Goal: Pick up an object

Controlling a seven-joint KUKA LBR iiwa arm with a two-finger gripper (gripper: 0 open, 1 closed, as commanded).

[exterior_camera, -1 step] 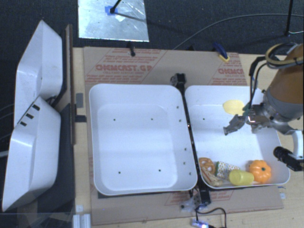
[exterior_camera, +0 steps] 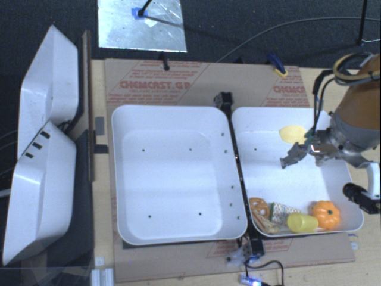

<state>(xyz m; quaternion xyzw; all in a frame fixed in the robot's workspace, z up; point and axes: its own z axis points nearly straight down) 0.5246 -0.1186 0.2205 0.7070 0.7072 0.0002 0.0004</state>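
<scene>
Objects in right bin (exterior_camera: 262,159): five counted. One pale yellow flat piece (exterior_camera: 292,134) lies just up-left of the hand (exterior_camera: 293,158), near it but apart. Four more sit clustered along the bin's near edge, well below the hand: one orange pumpkin-shaped object (exterior_camera: 325,214) below and right; one yellow-green cup-like object (exterior_camera: 302,222) touching the pumpkin's left side; one patterned cone-shaped item (exterior_camera: 280,210) left of that; one pretzel-shaped brown item (exterior_camera: 259,208) at the far left of the row, below-left of the hand.

Hand: one, dark two-finger unit, pointing left over the bare bin floor. Nothing visible between the fingers. Whether they are spread or closed: cannot tell at this resolution.

Arm (exterior_camera: 357,115): one, grey with orange band, reaching in from the hand's right.

Left bin (exterior_camera: 172,171): one, well left of the hand, across the black divider (exterior_camera: 236,159).

Both bins rest on a brown printed board (exterior_camera: 196,82) on the desk. One shiny metal sheet (exterior_camera: 141,15) lies far up-left of the hand.
</scene>
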